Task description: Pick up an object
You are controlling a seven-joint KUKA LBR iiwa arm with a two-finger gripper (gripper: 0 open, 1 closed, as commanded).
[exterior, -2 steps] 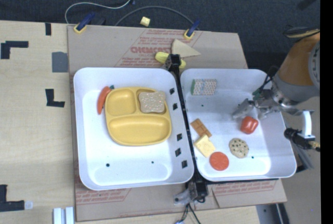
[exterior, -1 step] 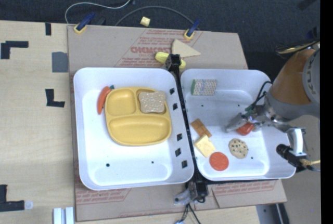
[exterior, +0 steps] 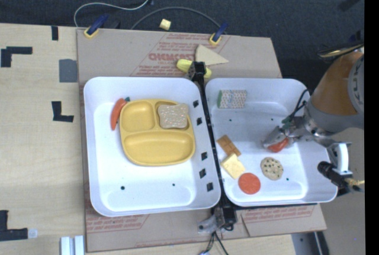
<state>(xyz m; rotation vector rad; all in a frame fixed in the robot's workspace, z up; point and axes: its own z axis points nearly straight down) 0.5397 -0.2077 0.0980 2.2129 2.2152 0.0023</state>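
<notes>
Camera view: the arm [exterior: 340,94] reaches in from the right over the right bin [exterior: 260,89], wrist low.
Claw: the claw [exterior: 283,136] sits at the middle right of the right bin; whether it is wide or narrow cannot be told.
Nearest thing: a small red-orange piece [exterior: 277,144] lies right at the claw's tip, touching or just under it; no grip can be confirmed.
Long axis: the red-orange piece runs slantwise, lower left to upper right, roughly along the arm's reach.
Other things: a cookie [exterior: 272,168] lies just below the claw, a red disc [exterior: 249,183] lower left of it, a yellow block [exterior: 233,166] and a brown block [exterior: 227,145] further left.
Edges: the bin's right wall is near; the divider between bins is well apart.
Open room: bare bin floor lies above the claw, up to a mesh-patterned pad [exterior: 232,99].
Left bin: a yellow tray [exterior: 155,147] holds a slice of bread [exterior: 173,117]; a carrot [exterior: 116,112] lies beside it, far off.
</notes>
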